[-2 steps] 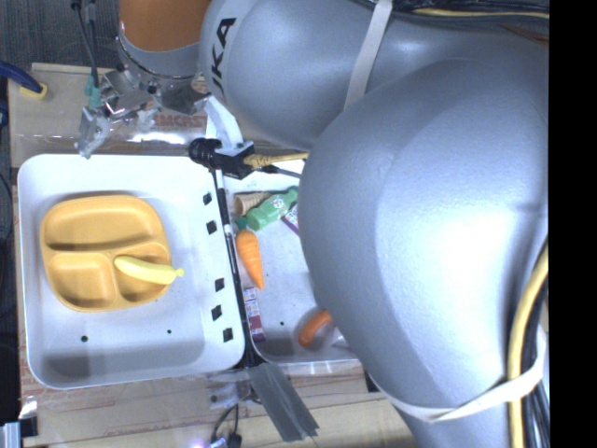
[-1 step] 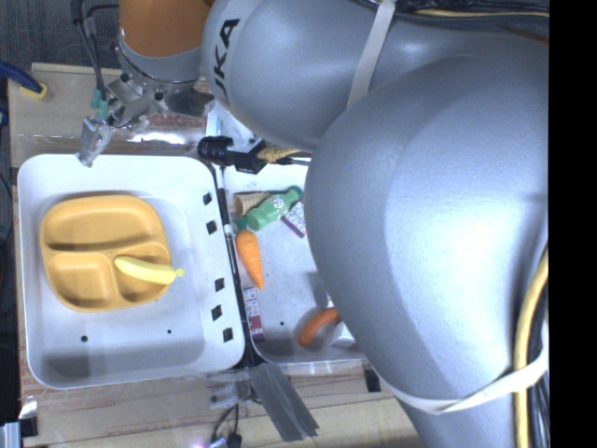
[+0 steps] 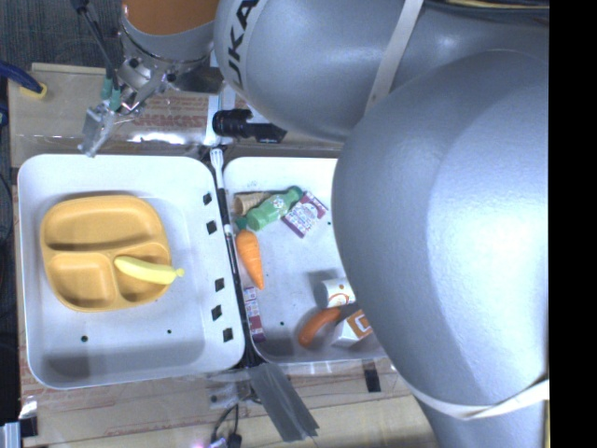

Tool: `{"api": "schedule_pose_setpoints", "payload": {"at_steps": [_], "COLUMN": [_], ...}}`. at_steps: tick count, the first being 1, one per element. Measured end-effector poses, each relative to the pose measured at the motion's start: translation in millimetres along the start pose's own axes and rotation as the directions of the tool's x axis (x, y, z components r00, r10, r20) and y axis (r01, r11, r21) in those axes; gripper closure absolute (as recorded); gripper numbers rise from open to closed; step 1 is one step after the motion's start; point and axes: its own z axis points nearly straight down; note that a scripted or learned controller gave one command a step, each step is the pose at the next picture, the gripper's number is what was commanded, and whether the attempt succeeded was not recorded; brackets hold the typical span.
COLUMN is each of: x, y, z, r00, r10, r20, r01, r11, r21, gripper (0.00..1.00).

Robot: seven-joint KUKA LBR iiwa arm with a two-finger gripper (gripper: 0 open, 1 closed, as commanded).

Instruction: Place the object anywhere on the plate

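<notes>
The claw is seen above the left bin's far rim; its spread cannot be told. A banana is seen on the plate.

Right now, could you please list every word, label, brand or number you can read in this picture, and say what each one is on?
"KA" on the arm: black letters running sideways, the start of the word hidden.
Red print on the sign behind the bins: too blurred to read.
Purple packet: print too small to read.
Green bottle: label unreadable.
White and orange cartons: markings too blurred to read.
</notes>
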Motion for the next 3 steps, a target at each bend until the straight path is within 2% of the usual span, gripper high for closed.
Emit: {"api": "schedule_pose_setpoints", "payload": {"at_steps": [1,2,3], "x": [-1.7,-2.3,-5.0], "y": [-63.9,-62.4,-18.3], "z": [-19.4,-27.3,-7.5], "r00": [0.941,0.939,0.976], "r10": [-0.34,-0.344,0.218], "r20": [-0.001,-0.002,0.001], "r01": [0.34,0.344,-0.218], "r11": [0.941,0.939,0.976], "r21": [0.001,0.004,0.001], "gripper": [0.0,1.0,1.0]}}
